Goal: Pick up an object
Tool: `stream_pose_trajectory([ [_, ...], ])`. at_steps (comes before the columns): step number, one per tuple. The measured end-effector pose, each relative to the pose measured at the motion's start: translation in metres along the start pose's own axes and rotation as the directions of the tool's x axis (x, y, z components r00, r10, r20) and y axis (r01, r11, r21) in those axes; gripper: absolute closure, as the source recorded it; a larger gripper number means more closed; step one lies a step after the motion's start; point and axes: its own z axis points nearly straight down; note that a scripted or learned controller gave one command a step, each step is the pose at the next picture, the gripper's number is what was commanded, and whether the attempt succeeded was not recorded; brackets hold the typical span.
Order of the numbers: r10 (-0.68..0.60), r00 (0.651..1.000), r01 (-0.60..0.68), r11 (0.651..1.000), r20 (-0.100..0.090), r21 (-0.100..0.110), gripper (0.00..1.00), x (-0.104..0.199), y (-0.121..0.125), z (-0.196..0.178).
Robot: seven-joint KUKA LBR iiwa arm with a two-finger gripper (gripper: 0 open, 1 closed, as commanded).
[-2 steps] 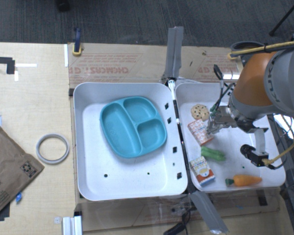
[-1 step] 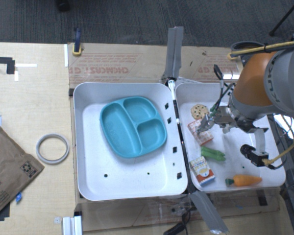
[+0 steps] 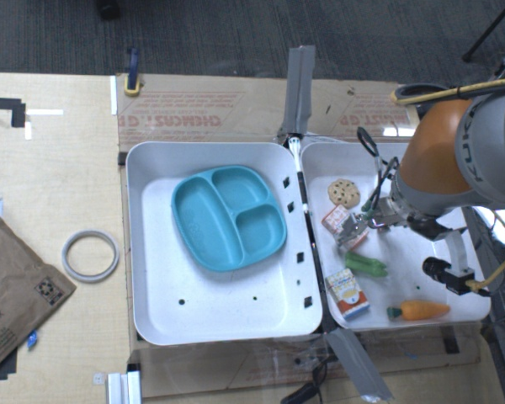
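Observation:
The arm reaches in from the right, and my gripper [image 3: 353, 232] is low in the right bin [image 3: 454, 318], near its left side. It sits right against a small red and white packet [image 3: 335, 218], partly covering the packet's lower right edge. A round cookie [image 3: 343, 193] lies just behind the gripper. A green vegetable [image 3: 366, 265] lies just in front of it. Nearer the front are a small printed carton [image 3: 347, 294] and an orange carrot [image 3: 422, 311].
The left bin [image 3: 151, 293] holds a blue divided plate [image 3: 228, 217]. A grey divider [image 3: 301, 200] separates the two bins. On the bench to the left lie a tape ring [image 3: 90, 254] and a brown cardboard box [image 3: 13, 293].

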Motion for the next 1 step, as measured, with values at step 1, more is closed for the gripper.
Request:
stream_pose_trajectory([
  [1, 0.004, 1.000, -0.004, 1.000, 0.001, -0.001, 1.00, -0.0013, 0.0001, -0.0092],
])
